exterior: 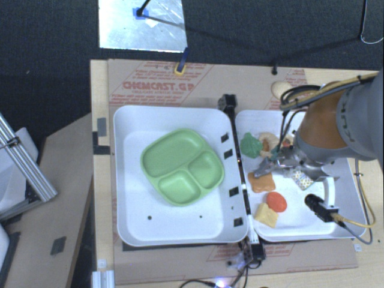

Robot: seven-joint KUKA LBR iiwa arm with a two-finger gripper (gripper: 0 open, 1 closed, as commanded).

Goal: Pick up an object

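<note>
Low inside the right shallow white bin (347, 176), left of its centre: the two-finger gripper (263, 173), pointing toward the lower left of the frame. Cannot tell whether spread apart or closed together, nor whether clamped on anything.

Just beneath its tip, touching or very nearly so: a flat orange-brown slab (262, 183), lying on the bin floor. Below and right of that, a round red piece (276, 201). Lower still, near the bin's bottom left corner, a pale yellow wedge (267, 215), just beside the red piece. Above the gripper, against the bin's left wall, a bumpy green lump like a broccoli floret (250, 144), with a tan, lumpy piece (269, 140) just to its right. Right of the gripper, partly under the wrist, a small white item with a dark speckled pattern (302, 179); too small to identify.

Behind, rising to the right edge of the frame: the grey arm with its orange band (321, 125).

In the left shallow white bin (129, 221), centred and well apart from the gripper: a light green plastic plate with three compartments (182, 165), turned at an angle.

Under both bins, a brown cardboard sheet with red print (159, 84). Toward the upper left of the frame, on the dark floor, a shiny silver square sheet (141, 17).
</note>
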